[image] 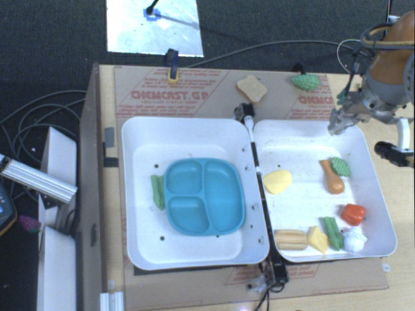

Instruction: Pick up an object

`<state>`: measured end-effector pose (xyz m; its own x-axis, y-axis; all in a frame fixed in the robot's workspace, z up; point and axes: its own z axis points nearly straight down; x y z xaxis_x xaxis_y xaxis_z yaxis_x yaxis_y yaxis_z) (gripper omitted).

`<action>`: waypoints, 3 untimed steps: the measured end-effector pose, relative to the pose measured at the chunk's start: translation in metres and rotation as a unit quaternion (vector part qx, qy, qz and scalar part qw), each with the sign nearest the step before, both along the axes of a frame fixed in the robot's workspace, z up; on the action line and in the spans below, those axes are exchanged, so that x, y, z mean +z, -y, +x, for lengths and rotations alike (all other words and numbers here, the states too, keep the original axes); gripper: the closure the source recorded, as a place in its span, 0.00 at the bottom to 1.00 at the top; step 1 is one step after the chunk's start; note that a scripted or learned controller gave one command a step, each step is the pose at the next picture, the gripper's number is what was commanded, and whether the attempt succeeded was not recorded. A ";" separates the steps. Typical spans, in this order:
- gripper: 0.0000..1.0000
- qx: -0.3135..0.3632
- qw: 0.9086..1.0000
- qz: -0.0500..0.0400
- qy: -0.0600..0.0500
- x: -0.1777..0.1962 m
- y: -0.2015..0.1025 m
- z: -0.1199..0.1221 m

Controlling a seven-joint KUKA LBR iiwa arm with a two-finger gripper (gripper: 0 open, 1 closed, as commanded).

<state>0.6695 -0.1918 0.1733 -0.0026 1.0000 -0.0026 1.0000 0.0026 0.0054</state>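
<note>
While the pincer (pixel 340 123) is hovering over the right bin (pixel 379 203), we are watching.
We cannot tell its grip; the carrot (pixel 332 177) is lying below.

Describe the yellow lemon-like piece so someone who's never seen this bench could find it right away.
Start at the right bin. Against its left wall, about halfway down, lies the yellow piece, apart from the food crowded along the right and bottom edges. It is plain, rounded and pale yellow, unlike the wedge-shaped cheese.

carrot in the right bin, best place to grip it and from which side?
Grip the carrot across its orange shaft, probably mid-length, coming straight down from above. It lies flat and alone on the right bin floor, long axis running roughly up-down in the view, leafy green top at the upper right. Set the gripper to close across the narrow width.
</note>
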 end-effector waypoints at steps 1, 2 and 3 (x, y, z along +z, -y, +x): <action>0.00 0.000 1.000 0.000 -0.001 -0.001 -0.001 0.000; 0.00 -0.001 1.000 0.001 -0.002 -0.062 0.015 -0.037; 0.00 0.000 1.000 -0.004 0.007 -0.080 -0.002 -0.055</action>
<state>0.6143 -0.1893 0.0935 -0.0017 0.9999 -0.0103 0.9998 0.0018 0.0186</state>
